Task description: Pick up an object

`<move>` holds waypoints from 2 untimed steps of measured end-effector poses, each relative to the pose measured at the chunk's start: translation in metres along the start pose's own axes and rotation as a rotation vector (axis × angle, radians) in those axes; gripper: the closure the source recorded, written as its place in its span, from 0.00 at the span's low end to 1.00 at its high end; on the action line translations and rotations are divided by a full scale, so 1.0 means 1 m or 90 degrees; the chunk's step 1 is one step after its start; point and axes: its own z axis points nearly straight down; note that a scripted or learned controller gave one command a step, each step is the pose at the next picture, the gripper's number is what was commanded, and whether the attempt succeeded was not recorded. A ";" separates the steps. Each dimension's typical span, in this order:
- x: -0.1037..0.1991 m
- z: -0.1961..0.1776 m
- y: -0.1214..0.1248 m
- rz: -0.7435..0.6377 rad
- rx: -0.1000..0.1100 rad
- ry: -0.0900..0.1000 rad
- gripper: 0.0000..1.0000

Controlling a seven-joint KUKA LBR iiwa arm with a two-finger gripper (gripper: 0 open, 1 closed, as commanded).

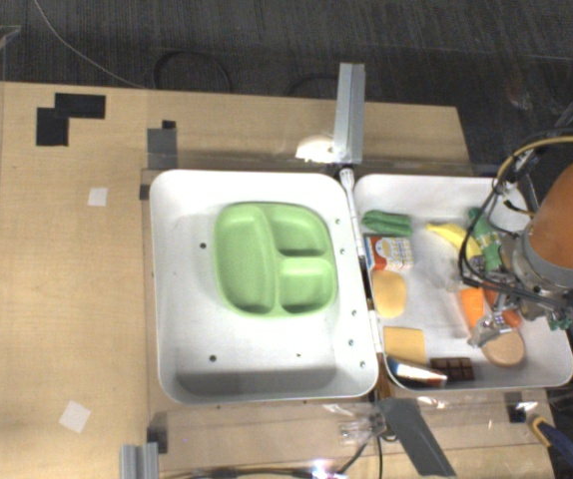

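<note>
Reaching in from the right, the grey arm with its orange band (571,218) hangs over the right-hand white bin (556,372), one of two set side by side on a pale wooden table (57,297). The left bin (182,357) carries a green divided tray (272,257) at its centre. In the right bin the food items lie scattered: a green packet (386,223) at the top left, a small red-and-white carton (389,253) just below it, then a round yellow piece (390,293) and a square yellow block (404,343), with a dark brown bar (454,369) near the lower wall. A banana (447,235) lies near the arm's cables. The hand (494,325) sits low at the bin's right side, just above a round tan piece (505,350) and beside an orange, carrot-like item (473,305); whether its grip is wide or closed cannot be told from this angle.
</note>
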 end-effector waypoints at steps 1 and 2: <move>0.001 0.014 0.004 0.069 -0.004 0.013 0.00; -0.006 0.000 0.003 0.065 0.000 0.000 1.00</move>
